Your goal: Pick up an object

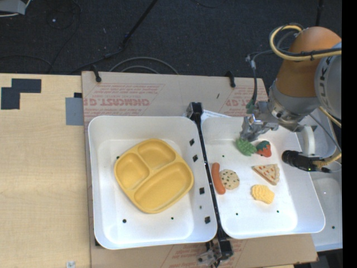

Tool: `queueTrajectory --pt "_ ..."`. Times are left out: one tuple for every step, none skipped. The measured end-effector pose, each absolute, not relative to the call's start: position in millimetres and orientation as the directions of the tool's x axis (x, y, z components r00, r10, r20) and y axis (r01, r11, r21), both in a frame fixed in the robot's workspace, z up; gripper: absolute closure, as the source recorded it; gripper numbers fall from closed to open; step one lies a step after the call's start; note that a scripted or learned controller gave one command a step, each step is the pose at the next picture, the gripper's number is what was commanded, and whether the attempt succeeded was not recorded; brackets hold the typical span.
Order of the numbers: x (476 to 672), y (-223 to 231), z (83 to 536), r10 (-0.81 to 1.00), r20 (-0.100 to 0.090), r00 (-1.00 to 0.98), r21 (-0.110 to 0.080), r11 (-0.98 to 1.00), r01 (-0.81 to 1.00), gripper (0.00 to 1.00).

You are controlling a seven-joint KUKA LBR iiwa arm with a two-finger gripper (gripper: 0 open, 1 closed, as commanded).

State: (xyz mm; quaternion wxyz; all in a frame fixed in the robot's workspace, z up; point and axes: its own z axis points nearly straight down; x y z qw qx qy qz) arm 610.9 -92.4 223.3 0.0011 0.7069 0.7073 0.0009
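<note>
My gripper hangs low over the back of the right bin, its metal fingers pointing down at a green broccoli piece. The tips reach the top of that piece, and nothing is seen lifted. A red strawberry lies just right of the broccoli. Nearer the front lie an orange sausage, a speckled cookie, a pizza slice and a yellow ridged piece.
The left bin holds a yellow divided plate. A black divider rail runs between the bins. Cardboard lies under both bins, and a wooden bench top extends to the left.
</note>
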Motion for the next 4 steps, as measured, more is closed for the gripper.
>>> queueTrajectory --pt "611.3 -93.6 252.4 1.000 0.000 -0.001 0.001 0.001 1.000 1.00" --pt "611.3 -34.9 239.0 1.000 0.002 -0.005 -0.004 0.005 1.000 1.00" --pt "621.9 21.0 231.6 1.000 0.001 -0.005 -0.003 0.005 1.000 1.00" --pt "613.4 78.2 235.8 1.000 0.002 -0.006 -0.004 0.006 1.000 1.00"
